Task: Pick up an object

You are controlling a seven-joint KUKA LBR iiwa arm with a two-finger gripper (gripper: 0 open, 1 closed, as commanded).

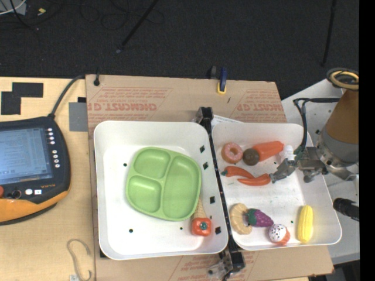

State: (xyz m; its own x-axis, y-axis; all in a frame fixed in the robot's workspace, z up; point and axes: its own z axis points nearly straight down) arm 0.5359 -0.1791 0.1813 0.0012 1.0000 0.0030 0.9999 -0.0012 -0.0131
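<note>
My gripper [283, 171] reaches in from the right and hangs low over the middle of the right bin [326, 239]. Its tip is at the right end of a red chili pepper [254, 181]; contact cannot be told. A second red chili [237, 171] lies just to the left. Behind them sit a pink donut [231, 153], a brown ball [251, 156] and an orange carrot [270, 149]. Along the bin's front lie a beige ring [239, 218], a purple eggplant [259, 218], a red and white strawberry [278, 233] and a yellow corn cob [304, 223].
The left bin [101, 215] holds a green divided plate [163, 183] and a small red-orange tomato [201, 226] at its front right. A black divider [212, 174] separates the bins. A teach pendant [29, 168] lies on the bench at far left.
</note>
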